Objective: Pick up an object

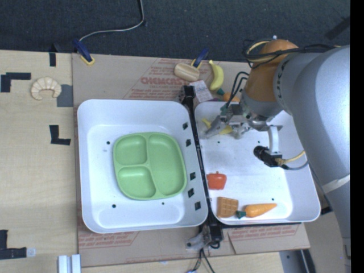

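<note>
My gripper (223, 125) is down in the far left corner of the right bin (296, 201), close to the bin's wall. A small yellow object (226, 131) lies right under it, mostly hidden by the gripper. Farther forward in the same bin lie a red toy vegetable (216, 180), a tan waffle-like square (227, 206) and an orange carrot (259, 210), all well apart from the gripper.
The left bin (94, 152) holds a green divided plate (149, 165). Behind the bins, on the cardboard, lie a banana (216, 75), a bread roll (186, 71) and a small packet (200, 90). A croissant (45, 87) sits far left.
</note>
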{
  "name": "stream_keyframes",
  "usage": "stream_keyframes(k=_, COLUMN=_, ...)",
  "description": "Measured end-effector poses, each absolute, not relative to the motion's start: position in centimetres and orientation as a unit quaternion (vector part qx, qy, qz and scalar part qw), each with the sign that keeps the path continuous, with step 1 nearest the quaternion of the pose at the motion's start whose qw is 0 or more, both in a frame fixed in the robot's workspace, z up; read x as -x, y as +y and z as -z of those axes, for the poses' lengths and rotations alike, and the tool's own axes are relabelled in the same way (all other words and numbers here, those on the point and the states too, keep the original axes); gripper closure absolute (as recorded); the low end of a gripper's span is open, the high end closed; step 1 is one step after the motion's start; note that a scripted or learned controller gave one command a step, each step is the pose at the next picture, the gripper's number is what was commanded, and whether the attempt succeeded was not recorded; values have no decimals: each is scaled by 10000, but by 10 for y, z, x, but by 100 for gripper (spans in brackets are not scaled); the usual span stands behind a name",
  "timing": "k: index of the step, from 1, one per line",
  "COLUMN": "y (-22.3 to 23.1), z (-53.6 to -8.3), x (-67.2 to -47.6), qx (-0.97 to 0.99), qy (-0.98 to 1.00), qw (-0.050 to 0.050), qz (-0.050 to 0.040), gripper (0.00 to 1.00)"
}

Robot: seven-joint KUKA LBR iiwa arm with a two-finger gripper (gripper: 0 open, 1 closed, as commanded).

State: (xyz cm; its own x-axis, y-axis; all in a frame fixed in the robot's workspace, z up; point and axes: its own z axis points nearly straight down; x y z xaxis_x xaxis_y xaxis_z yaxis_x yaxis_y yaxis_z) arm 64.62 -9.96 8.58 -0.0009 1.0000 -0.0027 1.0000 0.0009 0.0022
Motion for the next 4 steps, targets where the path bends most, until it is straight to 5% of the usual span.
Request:
stream_keyframes(k=1, y=-104, z=-85, x=-667, qx=-7063, qy=7079, qw=-31, qz=20, gripper=0)
stream_keyframes(k=2, y=-126, z=-85, x=-668, qx=-7069, qy=7073, qw=-25, qz=18, gripper=0)
stream_keyframes(k=3, y=-125, z=-92, x=-665, qx=-7063, qy=7078, qw=-74, qz=59, gripper=100)
stream_keyframes(k=4, y=-18, z=-185, x=-647, qx=-7058, qy=7084, qw=-1, qz=-11, gripper=100)
